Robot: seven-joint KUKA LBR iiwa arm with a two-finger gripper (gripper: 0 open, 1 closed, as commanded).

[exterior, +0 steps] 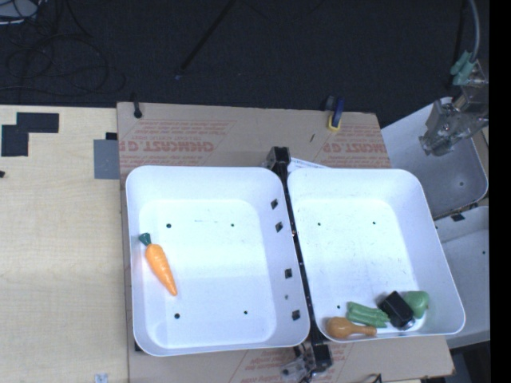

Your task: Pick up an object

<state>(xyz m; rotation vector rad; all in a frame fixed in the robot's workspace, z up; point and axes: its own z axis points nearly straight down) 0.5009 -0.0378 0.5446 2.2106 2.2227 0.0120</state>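
Nearest, the right bin (pixel 427 214) holds an orange pear-shaped toy (pixel 349 329), a green pod (pixel 368 315), a black block (pixel 397 309) and a green piece (pixel 417 300), huddled touching at its front wall. Farther left, a carrot (pixel 160 268) lies alone in the left bin (pixel 200 178). Beyond, the gripper (pixel 441 132) hangs outside the bins; its state cannot be told.

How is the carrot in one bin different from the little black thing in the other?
The carrot is orange with a green top, long and tapered; the black object is dark, short and blocky. The carrot lies alone near the left wall of the left bin; the black object sits crowded against green pieces in the right bin's near corner. Both lie flat on a white bin floor.
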